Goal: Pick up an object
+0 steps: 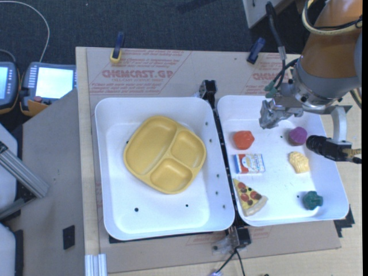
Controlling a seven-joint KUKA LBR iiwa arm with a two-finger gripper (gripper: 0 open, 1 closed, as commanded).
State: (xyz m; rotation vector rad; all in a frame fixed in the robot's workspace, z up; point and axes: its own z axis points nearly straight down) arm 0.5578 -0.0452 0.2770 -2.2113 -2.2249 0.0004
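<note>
The right bin (328, 211) holds several small toy foods: a red piece (243, 140), a purple piece (298, 135), a pale yellow piece (299, 162), a dark green piece (312, 200), a white carton with a red and blue label (249, 164) and a pizza slice (250, 198). My gripper (269, 119) hangs over the upper part of the right bin, above and to the right of the red piece and left of the purple one. Nothing shows between its fingers.
The left bin (115, 211) holds a yellow divided plate (165, 153). A black clamp (207, 88) sits at the top of the seam between the bins. Screens (52, 82) stand off the bench at the left.
</note>
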